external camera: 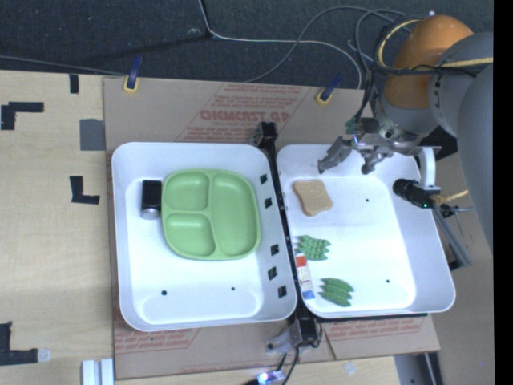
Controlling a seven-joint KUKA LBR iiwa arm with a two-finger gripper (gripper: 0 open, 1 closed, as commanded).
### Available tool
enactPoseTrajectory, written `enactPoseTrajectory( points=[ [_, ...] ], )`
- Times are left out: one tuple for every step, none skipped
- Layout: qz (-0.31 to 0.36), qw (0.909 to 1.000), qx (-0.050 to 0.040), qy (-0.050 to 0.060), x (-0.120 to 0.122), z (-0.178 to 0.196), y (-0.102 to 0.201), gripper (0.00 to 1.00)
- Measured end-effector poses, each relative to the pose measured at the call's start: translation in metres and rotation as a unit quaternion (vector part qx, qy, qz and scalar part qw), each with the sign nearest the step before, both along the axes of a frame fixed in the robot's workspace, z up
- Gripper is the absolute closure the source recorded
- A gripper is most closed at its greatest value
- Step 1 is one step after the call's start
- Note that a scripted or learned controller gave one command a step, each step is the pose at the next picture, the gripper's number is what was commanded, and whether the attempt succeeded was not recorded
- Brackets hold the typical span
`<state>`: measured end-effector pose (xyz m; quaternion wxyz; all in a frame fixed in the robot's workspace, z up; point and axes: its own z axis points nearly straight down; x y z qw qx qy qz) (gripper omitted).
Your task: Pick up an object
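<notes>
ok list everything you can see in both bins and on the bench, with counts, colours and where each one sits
white bins: 2, white, side by side on the brown board
divided plate: 1, light green, left bin centre
small block: 1, black, left bin, touching the plate's left edge
bread slice: 1, tan, right bin, upper left
leafy pieces: 2, green, right bin, along the left side
small tube: 1, white with red and blue, right bin, left wall
clamps: 2, yellow and blue, board's far edge
arm: 1, grey with orange band, upper right
gripper: 1, grey, fingers spread, above the right bin's far edge

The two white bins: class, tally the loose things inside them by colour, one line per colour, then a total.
Green: 3 (divided plate, leafy piece, pea pods)
Tan: 1 (bread slice)
Black: 1 (small block)
Red, white and blue: 1 (tube)
Total: 6
</notes>
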<state>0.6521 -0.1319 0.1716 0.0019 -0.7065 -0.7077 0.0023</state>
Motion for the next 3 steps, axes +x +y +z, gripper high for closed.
enactPoseTrajectory(
  points=[
    [0.000, 1.0000, 0.0001, 0.000, 0.006, -0.050, 0.007, 0.00],
    [0.001, 1.0000, 0.0000, -0.002, 0.007, -0.036, 0.007, 1.00],
    [0.000, 1.0000, 0.0001, -0.005, -0.002, 0.014, 0.009, 1.00]
  ],
)
